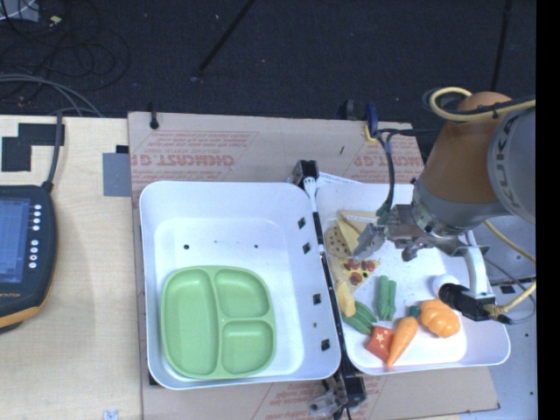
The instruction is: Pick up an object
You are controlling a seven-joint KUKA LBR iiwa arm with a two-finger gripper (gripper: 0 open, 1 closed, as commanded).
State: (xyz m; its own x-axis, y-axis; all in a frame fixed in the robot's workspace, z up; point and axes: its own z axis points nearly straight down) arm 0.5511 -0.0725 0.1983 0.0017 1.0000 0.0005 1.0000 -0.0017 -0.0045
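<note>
Fingers point(366, 241) of the gripper point(382, 254) are seen spread apart, and nothing is gripped between them, though their tips are somewhat blurred at this slant. The gripper is held over the upper part of the right bin point(486, 350), above a clutter of toy food, and the grey arm point(516, 164) with its orange band is seen reaching in from the view's right. Just beside the finger nearer the bin's left wall, a pale yellow wedge point(348, 231) is laid, and below that a flat slice dotted with red point(354, 271) is found. Two green pods point(385, 297) are set side by side near the bin's middle, below the gripper and apart from it. Lower and to the left, another green piece point(359, 318) is laid close to the wall. Along the near edge, a red chunk point(377, 342) is touched by an orange carrot point(401, 338), whose tip is pointed down and to the left. An orange fruit point(439, 318) is placed just beside the carrot's thick end. The left bin point(219, 221) is occupied by a green divided plate point(217, 322), laid flat in its lower left part. Both bins are borne by a printed cardboard sheet point(219, 151), and a dark handheld pendant point(22, 248) is laid on the bench at the far left.
</note>
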